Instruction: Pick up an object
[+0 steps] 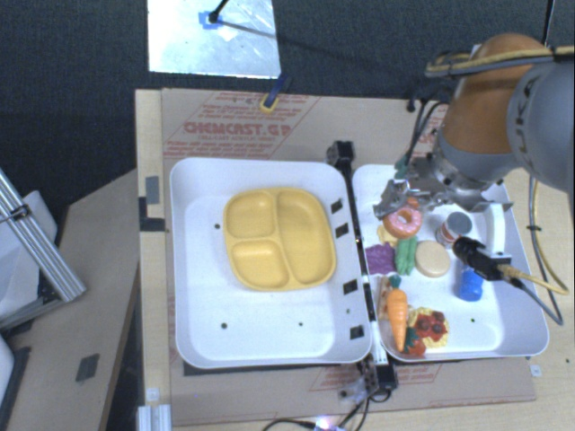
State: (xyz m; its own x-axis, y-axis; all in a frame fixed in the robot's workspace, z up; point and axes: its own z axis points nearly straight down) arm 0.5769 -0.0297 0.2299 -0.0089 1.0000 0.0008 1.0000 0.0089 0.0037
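My gripper (402, 197) hovers at the pink donut (404, 221) in the right bin (517, 335); finger state I cannot tell; next, descend and pinch.

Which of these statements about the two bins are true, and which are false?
1. The yellow tray lies in the left bin. True.
2. The carrot lies on the yellow tray. False: it lies in the right bin.
3. The pincer is above the right bin, near the donut. True.
4. The blue block sits in the left bin. False: it is in the right bin.
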